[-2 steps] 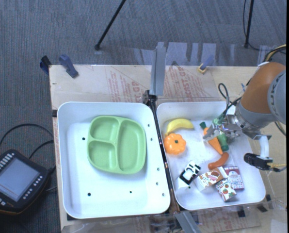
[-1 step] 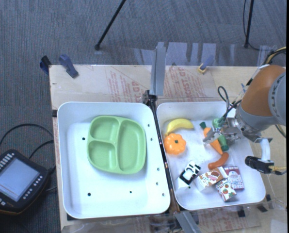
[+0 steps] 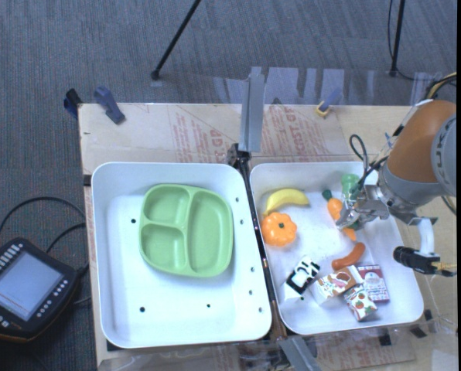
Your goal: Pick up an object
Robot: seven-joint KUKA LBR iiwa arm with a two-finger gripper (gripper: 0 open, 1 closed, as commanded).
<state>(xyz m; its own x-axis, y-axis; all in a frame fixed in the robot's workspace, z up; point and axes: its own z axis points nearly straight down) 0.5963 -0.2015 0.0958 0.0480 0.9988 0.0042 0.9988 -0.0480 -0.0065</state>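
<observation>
the gripper (image 3: 353, 216) sits low by the carrot (image 3: 335, 207), near the right bin's (image 3: 412, 284) far edge. i cannot tell its opening (hidden). crowded toys could make it slip.

Bright, even light; slightly soft focus

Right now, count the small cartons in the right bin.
3: black-and-white carton, then two red-and-white cartons near the front wall. Another may be tucked among them.

Grey arm (image 3: 416, 178) with orange band, seemingly black cables.
</observation>
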